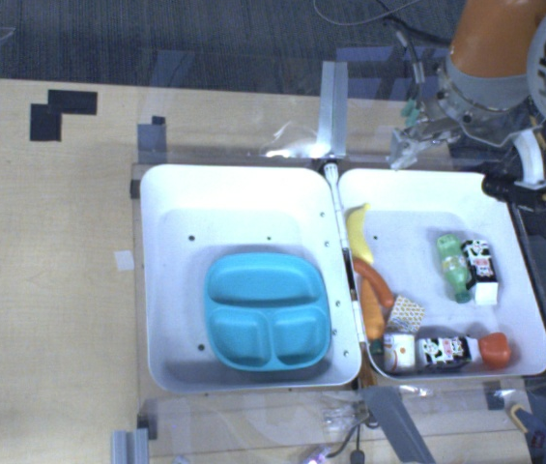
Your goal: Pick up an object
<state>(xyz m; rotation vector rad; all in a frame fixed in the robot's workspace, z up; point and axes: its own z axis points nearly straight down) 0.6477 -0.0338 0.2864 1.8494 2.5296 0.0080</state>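
The gripper (pixel 417 135) hung above the right bin's (pixel 417 201) far rim, too blurred to tell its state. Below lay a banana (pixel 358 235), carrot (pixel 376 298), green bottle (pixel 453 264) and 2 cartons; the left bin (pixel 171 211) held a blue divided plate (pixel 268 309).

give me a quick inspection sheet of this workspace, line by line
surface: light wood bench bearing two shallow white bins side by side
job's things: right bin holds banana, orange carrot-like piece, green bottle, small cow-print carton, dark cow-print bottle with red cap, small jar
clutter: blue divided tray in left bin
grippers: gripper above the right bin's far edge, nothing seen between fingers
cables: thin black loop beyond the bins
surroundings: black marks on bench, dark floor behind
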